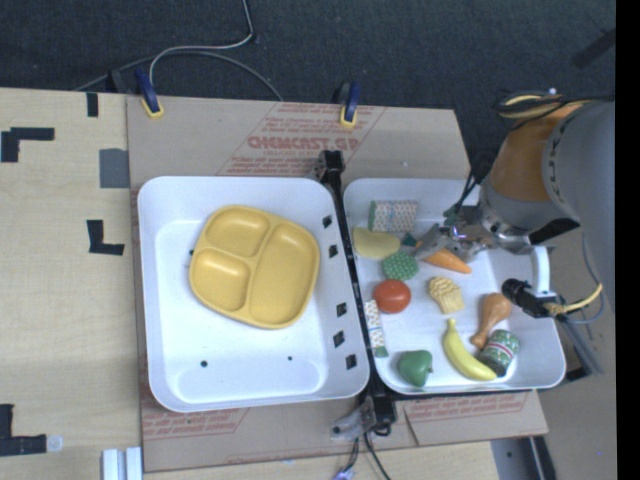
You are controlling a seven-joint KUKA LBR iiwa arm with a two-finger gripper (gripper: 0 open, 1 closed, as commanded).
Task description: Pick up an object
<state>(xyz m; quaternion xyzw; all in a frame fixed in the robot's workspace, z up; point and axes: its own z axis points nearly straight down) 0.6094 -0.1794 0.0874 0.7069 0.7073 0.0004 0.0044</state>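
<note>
Currently the gripper [440, 236] sits low over the right bin [545, 373], reaching in from three o'clock beneath the grey arm [585, 168] with its orange band. Its tip lies just above the carrot [448, 261], near the bin's upper middle; no object shows between the gripper's tips, and whether it is spread or closed I cannot tell. Around the carrot, the green round piece [400, 265] lies at nine o'clock, the pale yellow wedge [373, 243] beyond it at ten, and the small striped box [393, 214] near eleven. Toward six o'clock sit the corn piece [445, 292] and the red tomato [392, 295]; lower still lie the banana [464, 353], the drumstick [491, 314], the green pepper [415, 367] and a small can [503, 350]. The left bin [160, 298] holds a yellow divided plate [254, 265], well apart from the gripper.
</note>
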